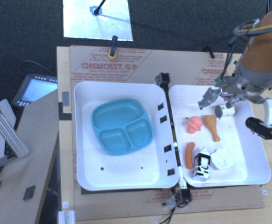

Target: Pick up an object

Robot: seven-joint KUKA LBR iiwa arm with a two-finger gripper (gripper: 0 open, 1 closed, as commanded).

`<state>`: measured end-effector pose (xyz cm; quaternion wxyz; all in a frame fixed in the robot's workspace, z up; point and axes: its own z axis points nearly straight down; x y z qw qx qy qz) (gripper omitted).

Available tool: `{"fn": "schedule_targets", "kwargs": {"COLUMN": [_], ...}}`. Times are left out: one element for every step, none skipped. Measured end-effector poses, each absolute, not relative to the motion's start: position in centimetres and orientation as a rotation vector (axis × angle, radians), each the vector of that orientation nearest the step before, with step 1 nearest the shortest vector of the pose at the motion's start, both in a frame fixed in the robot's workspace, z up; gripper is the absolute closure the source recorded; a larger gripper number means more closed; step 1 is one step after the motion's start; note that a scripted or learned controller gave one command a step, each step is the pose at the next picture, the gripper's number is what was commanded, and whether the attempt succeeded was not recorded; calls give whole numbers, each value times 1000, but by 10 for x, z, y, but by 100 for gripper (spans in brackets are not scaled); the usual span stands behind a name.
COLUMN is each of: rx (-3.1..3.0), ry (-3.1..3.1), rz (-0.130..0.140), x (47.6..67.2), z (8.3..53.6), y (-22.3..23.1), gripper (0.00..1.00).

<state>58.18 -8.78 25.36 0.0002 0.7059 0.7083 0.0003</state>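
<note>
**Over the right bin, nothing gripped**

My arm [266, 41] reaches in from the right. The left bin [87, 171] holds a blue divided tray [122, 126]. In the right bin [254, 169] my gripper [213, 99] hangs wide and empty, just far-left of the drumstick [211, 125] and pink toy [194, 124]; a sausage [189, 154] lies nearer.

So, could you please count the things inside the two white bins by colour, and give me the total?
Blue: 1, the divided tray in the left bin
Pink: 1, the pink toy
Tan: 1, the drumstick
Orange: 1, the sausage
Black and white: 1, the spotted toy
White: 1, the white piece
Total: 6
</note>
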Motion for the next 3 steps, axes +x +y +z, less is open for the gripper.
{"fn": "schedule_targets", "kwargs": {"rx": [2219,2221,2221], "ry": [2225,2224,2224], "rz": [-1,-3,-2], "x": [582,587,588], "z": [209,149,105], "y": [-80,-85,-91], "gripper": [0,0,0]}}
